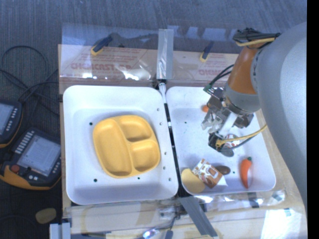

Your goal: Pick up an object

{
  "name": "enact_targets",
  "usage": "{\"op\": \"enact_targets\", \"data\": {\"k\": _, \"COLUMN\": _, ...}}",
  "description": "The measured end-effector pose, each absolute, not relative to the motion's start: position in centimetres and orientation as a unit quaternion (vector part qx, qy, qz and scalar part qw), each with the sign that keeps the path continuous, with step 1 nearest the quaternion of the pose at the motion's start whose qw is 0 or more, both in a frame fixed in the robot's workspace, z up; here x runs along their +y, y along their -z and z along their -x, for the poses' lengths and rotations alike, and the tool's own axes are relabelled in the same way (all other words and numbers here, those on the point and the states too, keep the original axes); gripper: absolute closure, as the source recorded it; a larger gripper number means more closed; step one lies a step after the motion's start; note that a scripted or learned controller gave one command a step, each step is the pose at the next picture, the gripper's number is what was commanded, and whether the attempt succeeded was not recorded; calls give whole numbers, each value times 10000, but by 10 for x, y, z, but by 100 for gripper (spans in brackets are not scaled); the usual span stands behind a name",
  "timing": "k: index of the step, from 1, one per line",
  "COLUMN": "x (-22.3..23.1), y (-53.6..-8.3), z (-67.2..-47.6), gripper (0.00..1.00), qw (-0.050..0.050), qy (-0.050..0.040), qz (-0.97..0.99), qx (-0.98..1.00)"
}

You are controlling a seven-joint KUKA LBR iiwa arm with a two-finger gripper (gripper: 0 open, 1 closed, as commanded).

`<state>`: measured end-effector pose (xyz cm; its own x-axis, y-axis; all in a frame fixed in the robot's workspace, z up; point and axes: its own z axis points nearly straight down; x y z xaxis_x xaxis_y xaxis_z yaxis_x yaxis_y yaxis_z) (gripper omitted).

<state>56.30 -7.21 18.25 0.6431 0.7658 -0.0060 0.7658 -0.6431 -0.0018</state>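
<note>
**Gripper low in the right bin, pick not yet made**

The grey arm with its orange band (244, 78) reaches in from the right and bends down over the right-hand shallow white bin (187, 133). The left-hand shallow white bin (70, 133) bears a yellow plastic tray with three compartments (127, 146), lying well apart from the arm.

The gripper (213, 125) hangs near the middle of the right bin, toward its right wall. This looks like the approach step: nothing is seen caught in it. How wide it stands cannot be told from this slant, nor whether it touches the bin floor.

The likely things to pick lie along the near edge of the right bin. An orange carrot-shaped toy (245, 172) sits in the near right corner. A small brown-and-white crumpled packet (208, 173) lies left of it, with a dark oval piece (223, 170) just beside the packet and a pale yellow rounded piece (191, 181) touching it on the left. A tiny orange bit (205, 108) lies just beyond the gripper on the far left side.

The next move probably calls for shifting nearward over one of these and lowering squarely onto it; the carrot stands clear of the clutter and seems the easier target.
</note>
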Motion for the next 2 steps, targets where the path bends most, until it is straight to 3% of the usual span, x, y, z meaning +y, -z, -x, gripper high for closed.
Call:
{"op": "enact_targets", "data": {"k": 1, "x": -114, "y": -116, "z": -608, "gripper": 100, "qw": 6, "qy": 37, "qz": -9238, "qx": 3828}}
{"op": "enact_targets", "data": {"k": 2, "x": -96, "y": -136, "z": -610, "gripper": 100, "qw": 9, "qy": 31, "qz": -9138, "qx": 4062}}
